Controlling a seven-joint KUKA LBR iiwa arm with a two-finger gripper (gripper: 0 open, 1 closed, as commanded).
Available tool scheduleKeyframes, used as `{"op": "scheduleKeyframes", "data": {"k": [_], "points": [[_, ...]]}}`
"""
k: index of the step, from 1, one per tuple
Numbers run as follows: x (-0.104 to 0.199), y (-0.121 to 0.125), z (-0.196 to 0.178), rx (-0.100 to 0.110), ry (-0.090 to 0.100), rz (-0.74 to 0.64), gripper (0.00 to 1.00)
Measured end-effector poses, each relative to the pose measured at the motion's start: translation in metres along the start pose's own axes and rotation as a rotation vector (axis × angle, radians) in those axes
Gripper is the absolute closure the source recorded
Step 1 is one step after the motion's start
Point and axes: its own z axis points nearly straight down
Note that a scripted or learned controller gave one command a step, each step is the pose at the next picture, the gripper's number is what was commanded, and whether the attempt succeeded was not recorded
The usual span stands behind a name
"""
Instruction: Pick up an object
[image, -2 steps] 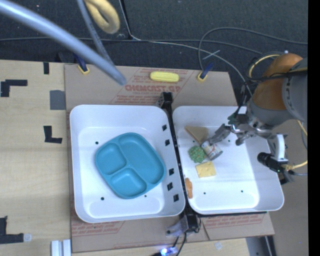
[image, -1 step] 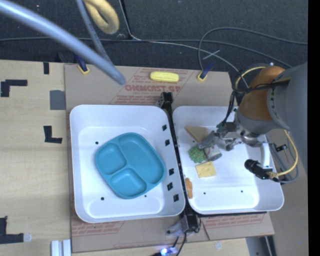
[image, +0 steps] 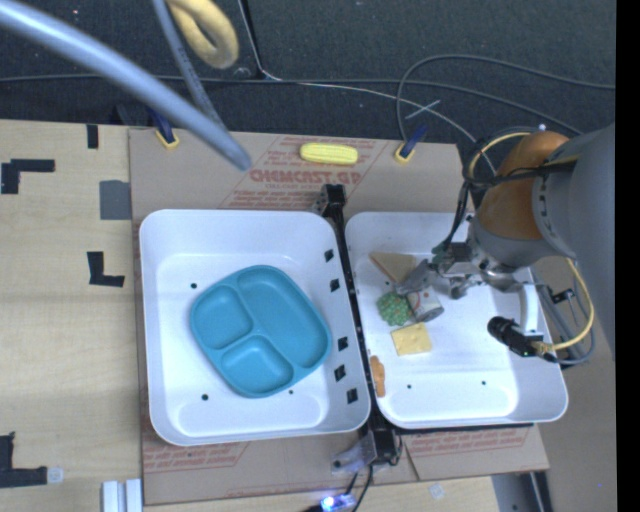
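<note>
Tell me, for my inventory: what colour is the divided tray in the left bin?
Light blue; the three-compartment plastic tray shows clearly in the camera view.

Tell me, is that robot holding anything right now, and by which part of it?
It cannot be told. The end effector hangs low in the right bin, right beside the green piece, but no object visibly sits in its grip.
</note>
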Motion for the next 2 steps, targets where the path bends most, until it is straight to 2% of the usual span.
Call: {"op": "scheduleKeyframes", "data": {"k": [1,2], "points": [[0.003,0.002,-0.012,-0.005,0.004,-0.002,1.00],[0.006,0.002,-0.054,0.009,0.002,-0.001,1.00]]}}
